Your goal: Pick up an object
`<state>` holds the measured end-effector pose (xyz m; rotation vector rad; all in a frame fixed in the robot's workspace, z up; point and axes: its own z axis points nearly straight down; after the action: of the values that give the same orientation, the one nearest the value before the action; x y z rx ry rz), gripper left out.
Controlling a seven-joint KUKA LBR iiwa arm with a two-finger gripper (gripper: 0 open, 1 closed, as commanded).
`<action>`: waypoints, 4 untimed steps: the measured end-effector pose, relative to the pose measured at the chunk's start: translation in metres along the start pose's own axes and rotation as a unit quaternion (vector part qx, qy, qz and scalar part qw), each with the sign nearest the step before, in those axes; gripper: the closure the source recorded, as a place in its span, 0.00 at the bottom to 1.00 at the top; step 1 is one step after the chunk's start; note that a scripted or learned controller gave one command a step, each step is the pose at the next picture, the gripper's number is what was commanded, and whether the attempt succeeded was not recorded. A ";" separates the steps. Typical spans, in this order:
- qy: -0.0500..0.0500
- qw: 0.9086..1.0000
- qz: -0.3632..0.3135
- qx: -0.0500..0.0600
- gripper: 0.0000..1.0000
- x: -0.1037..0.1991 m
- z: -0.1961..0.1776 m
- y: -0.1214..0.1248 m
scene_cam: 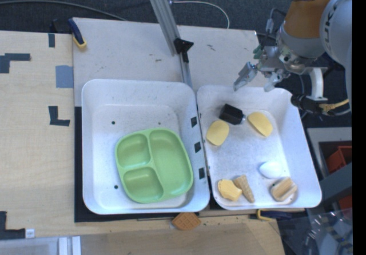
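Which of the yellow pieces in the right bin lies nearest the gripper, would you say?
The yellow piece just right of the black block, highest in the right bin, lies closest below the gripper.

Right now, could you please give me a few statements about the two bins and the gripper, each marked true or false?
1. The green divided tray lies in the left bin. True.
2. The gripper grips the black block. False: it hovers open above the right bin's far edge, holding nothing.
3. A waffle cone lies in the right bin. True.
4. The white egg sits on the green tray. False: it lies in the right bin.
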<state>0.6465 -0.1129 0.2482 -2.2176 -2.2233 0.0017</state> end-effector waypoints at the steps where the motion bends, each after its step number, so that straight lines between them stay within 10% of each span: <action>1: 0.000 1.000 0.000 0.000 0.00 0.000 0.000 0.000; 4: -0.001 1.000 0.000 0.001 0.00 0.004 0.163 -0.007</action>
<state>0.6397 -0.1087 0.0855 -2.2178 -2.2230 0.0053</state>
